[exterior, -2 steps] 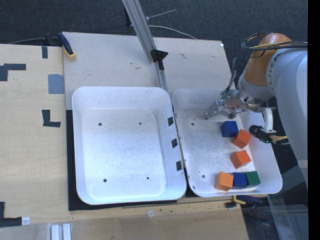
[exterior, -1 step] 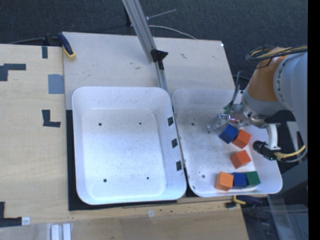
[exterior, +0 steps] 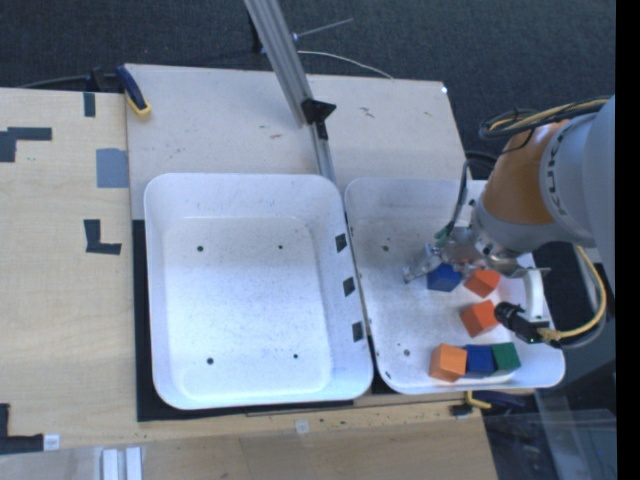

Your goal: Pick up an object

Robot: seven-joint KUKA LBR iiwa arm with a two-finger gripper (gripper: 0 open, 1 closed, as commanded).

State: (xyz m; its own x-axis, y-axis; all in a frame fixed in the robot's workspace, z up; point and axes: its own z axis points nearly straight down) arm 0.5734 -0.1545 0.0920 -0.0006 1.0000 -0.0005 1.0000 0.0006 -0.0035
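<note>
In the right bin (exterior: 390,218) lie several small blocks. A blue block (exterior: 443,279) sits near the middle, right under my gripper (exterior: 432,265), which is low over the bin floor and touches or overlaps the block's upper left side. An orange block (exterior: 484,282) lies just right of the blue one, partly under the wrist. A second orange block (exterior: 478,318) sits below it. Along the front rim stand an orange block (exterior: 449,361), a blue block (exterior: 480,360) and a green block (exterior: 506,357) in a row.
The left bin (exterior: 240,288) lies beside the right one, and a raised divider with black clips (exterior: 350,286) runs between them. A metal pole (exterior: 285,48) slants in from the top. The arm's grey and orange body (exterior: 540,183) hangs over the right bin's right side.
</note>
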